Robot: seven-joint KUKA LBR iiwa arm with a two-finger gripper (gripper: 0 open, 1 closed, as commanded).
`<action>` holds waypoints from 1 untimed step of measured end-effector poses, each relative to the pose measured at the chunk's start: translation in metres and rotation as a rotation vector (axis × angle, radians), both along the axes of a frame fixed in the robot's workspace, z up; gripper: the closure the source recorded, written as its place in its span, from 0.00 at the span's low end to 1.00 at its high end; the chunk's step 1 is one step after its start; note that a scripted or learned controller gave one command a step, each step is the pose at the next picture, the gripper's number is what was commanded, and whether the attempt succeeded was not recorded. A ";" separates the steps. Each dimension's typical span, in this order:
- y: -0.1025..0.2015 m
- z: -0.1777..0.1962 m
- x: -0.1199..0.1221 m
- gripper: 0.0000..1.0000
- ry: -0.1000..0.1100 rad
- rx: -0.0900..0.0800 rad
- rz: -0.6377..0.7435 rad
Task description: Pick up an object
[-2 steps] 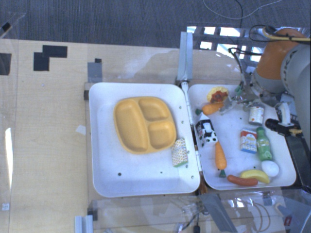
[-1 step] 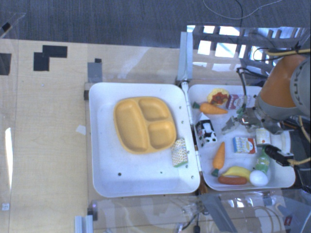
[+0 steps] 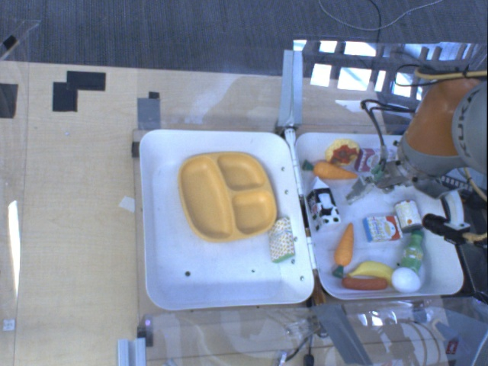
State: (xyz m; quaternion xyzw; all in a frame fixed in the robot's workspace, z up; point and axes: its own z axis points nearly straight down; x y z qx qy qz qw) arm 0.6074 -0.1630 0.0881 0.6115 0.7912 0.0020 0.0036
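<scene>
Two white bins lie side by side. At frame centre-left, the left bin [image 3: 164, 227] carries a yellow divided plate [image 3: 226, 194] and a spotted pouch [image 3: 282, 239]. At right, the right bin [image 3: 442, 284] carries a toy cow [image 3: 324, 207], carrot [image 3: 345, 244], banana [image 3: 371, 269], egg [image 3: 406, 280] and green bottle [image 3: 412, 250]. Over its upper part hangs the gripper [image 3: 371, 180], fingers spread, nothing between them.

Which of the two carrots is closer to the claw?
The carrot lying flat at the bin's top, beside the claw; the slanted carrot sits lower.
</scene>
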 end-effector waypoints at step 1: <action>-0.025 -0.001 0.035 0.00 0.002 0.001 -0.099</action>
